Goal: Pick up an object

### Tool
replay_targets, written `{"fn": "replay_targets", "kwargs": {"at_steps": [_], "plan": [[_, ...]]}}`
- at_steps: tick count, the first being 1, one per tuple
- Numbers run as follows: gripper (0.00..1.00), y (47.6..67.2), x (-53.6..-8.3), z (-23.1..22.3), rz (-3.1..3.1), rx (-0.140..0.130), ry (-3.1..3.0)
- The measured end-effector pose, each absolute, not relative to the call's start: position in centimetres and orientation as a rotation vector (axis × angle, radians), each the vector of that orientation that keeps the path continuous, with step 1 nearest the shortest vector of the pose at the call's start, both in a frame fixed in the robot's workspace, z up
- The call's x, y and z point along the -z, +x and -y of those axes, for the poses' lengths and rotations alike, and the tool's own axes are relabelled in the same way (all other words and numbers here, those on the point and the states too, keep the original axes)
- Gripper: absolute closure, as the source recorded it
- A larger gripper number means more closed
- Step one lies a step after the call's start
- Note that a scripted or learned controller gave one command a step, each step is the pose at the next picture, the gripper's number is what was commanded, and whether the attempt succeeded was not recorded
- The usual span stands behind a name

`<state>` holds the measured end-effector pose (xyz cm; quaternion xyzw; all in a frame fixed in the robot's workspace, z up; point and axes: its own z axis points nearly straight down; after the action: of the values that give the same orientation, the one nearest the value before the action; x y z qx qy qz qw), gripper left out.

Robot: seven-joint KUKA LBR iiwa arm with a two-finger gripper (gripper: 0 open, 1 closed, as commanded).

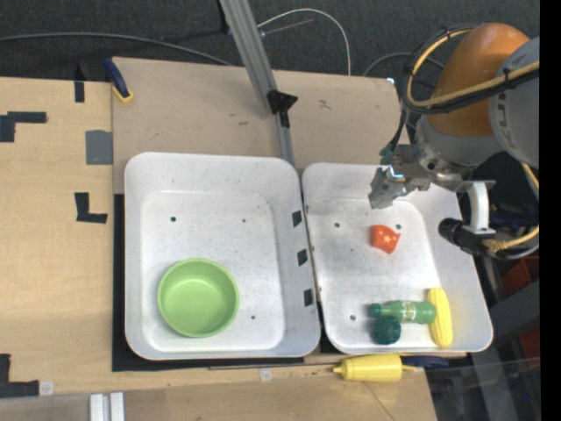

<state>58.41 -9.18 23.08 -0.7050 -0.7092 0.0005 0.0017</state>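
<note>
the end effector (386, 191) is seen above the far part of the right bin (337, 191), and whether it is apart or together cannot be told from this slanted view. nothing is seen held in it. a small red object (384, 239) lies just below it on the bin floor, apart from it, and is judged the likeliest target, since it lies alone with room on every side. a green bottle (401, 312) and a yellow object (440, 315) are crowded together at the near right corner, touching. a green bowl (198, 297) sits in the left bin (210, 169). a yellow bottle (372, 368) lies on the table (53, 261) just outside the right bin.
</note>
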Motion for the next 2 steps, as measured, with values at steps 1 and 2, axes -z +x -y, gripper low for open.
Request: {"fn": "replay_targets", "kwargs": {"at_steps": [1, 2], "plan": [[1.00, 57.9, -24.0, 4.0, 2.228, 0.001, -2.212], [1.00, 58.0, -23.7, -0.8, 2.227, -0.001, -2.212]]}}
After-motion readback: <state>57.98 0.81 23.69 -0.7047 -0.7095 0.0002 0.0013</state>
